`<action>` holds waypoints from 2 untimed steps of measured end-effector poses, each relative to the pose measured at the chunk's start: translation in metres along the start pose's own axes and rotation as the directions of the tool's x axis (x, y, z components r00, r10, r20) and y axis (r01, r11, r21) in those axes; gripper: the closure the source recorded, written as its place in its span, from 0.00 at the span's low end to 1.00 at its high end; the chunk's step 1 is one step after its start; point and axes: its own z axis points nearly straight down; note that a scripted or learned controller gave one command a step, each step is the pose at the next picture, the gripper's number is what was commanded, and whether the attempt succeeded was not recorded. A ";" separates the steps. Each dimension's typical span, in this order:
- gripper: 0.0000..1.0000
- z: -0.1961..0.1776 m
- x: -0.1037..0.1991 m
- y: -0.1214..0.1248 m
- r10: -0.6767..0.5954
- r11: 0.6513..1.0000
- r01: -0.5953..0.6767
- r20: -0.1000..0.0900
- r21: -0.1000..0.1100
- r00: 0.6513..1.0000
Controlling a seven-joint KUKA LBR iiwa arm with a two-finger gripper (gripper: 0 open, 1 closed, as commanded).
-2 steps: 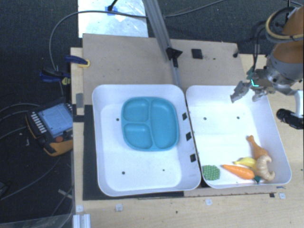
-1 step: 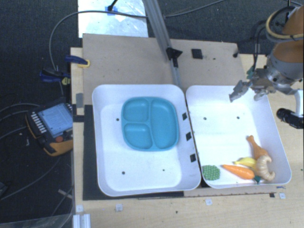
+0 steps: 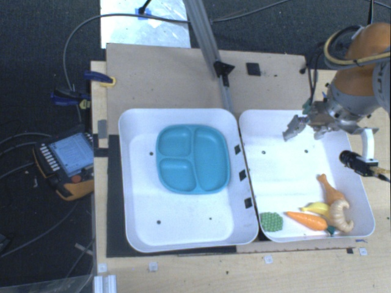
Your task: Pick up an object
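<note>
Gripper [image 3: 295,129] over right bin [image 3: 269,182] far edge; opening indiscernible, nothing visibly held. Move to near-right corner; descend on carrot [image 3: 306,220], clear of banana [image 3: 316,208].

Bright, even overhead light; soft shadows; glare on the foil sheet [image 3: 146,14]; slightly soft focus throughout.

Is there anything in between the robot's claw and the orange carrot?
No. In the camera view, the stretch between the gripper and the carrot is just bare white bin floor.
</note>
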 end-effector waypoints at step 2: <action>0.00 0.103 0.001 0.007 0.002 1.000 -0.002 0.001 -0.001 1.000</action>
